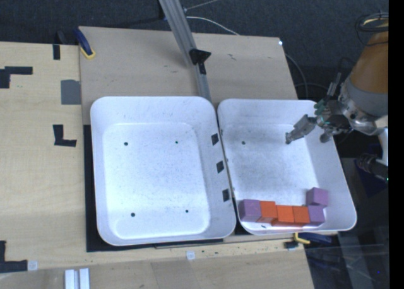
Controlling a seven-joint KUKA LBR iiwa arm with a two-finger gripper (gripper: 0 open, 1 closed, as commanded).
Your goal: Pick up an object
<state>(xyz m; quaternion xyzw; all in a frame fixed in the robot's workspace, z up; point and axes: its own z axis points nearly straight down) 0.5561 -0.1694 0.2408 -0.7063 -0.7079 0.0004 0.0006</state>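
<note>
I see the gripper (307, 128) above the right bin (265, 155), its spread impossible to tell, clear of the blocks (284, 211).

Bins: two side by side on the bench (145, 67), left bin (158, 168) touching right bin (271, 161) along their inner walls.
Blocks: a row of blocks (282, 212) lies in the right bin, against its near wall, toward the near right corner; one block (317, 195) sits on the row's right end.
Gripper (309, 127): over the right bin's far right part, well apart from the blocks.
Arm (369, 86): right of the right bin.
Metal pole (180, 23): behind the bins, slanting toward the seam between them.
</note>
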